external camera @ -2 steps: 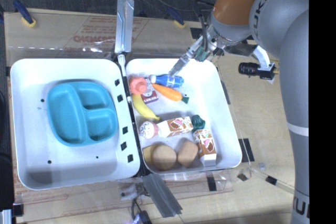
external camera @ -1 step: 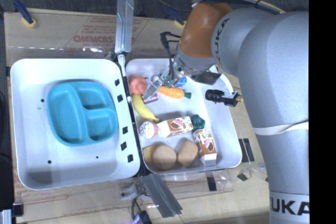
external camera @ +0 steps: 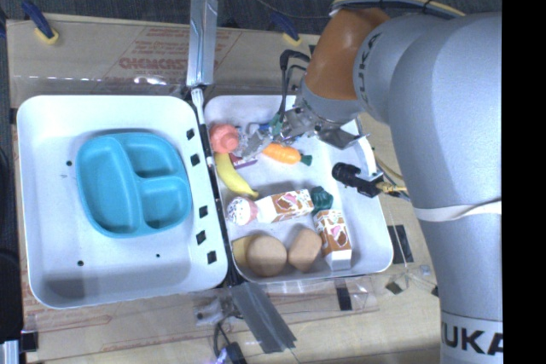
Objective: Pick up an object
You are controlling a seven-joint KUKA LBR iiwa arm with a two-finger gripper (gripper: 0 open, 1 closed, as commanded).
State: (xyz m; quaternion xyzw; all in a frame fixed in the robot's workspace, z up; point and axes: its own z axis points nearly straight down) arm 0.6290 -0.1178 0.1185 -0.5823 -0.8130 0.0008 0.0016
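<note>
Hand (external camera: 286,125) low in the right bin (external camera: 375,247), and I cannot tell how it is set. Just beside it, toward the bin's front, lies the carrot (external camera: 281,153), long axis across the bin. I judge it my nearest pick; the banana (external camera: 232,175) lies beyond the carrot, toward the divider.

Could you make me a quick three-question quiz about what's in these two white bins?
1. True or false: the blue tray lies in the left bin.
2. Which toy lies nearest the gripper? A) banana B) carrot C) brown potato
3. Fill in: the arm reaches into the ___ bin.

Key: 1 true. 2 B. 3 right; its rim borders the toy food.
</note>
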